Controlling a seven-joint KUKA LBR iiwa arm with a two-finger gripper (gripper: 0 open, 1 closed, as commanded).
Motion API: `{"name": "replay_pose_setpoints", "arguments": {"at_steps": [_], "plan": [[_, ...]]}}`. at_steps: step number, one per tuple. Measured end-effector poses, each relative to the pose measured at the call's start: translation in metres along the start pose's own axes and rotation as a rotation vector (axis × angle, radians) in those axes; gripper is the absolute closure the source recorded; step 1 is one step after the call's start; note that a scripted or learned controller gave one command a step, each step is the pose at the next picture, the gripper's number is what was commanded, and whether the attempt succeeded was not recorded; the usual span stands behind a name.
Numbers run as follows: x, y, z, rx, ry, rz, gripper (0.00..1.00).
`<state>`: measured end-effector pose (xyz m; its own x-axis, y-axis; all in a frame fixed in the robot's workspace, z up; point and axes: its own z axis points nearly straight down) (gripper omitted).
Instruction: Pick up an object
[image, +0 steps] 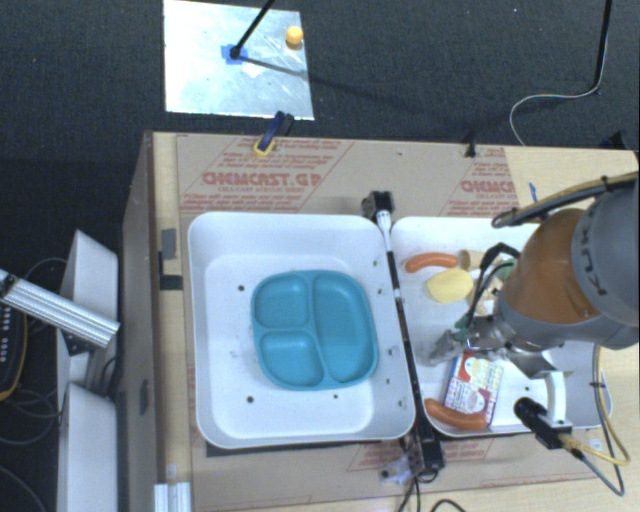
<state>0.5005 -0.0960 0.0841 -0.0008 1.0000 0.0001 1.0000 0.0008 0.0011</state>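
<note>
Over a cardboard-lined worktop, a red-and-white snack packet lies in the right white bin just beneath the end effector, its opening impossible to tell, where a nearby orange sausage could spoil the grasp.

Open floor around the blue plate in the left bin; right bin seemingly crowded.
</note>
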Motion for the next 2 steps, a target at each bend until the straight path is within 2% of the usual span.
{"name": "replay_pose_setpoints", "arguments": {"at_steps": [1, 2], "plan": [[0.0002, 0.0021, -0.0112, -0.005, 0.000, -0.002, 1.00], [0.0002, 0.0020, -0.0111, -0.005, 0.000, -0.002, 0.00]]}}
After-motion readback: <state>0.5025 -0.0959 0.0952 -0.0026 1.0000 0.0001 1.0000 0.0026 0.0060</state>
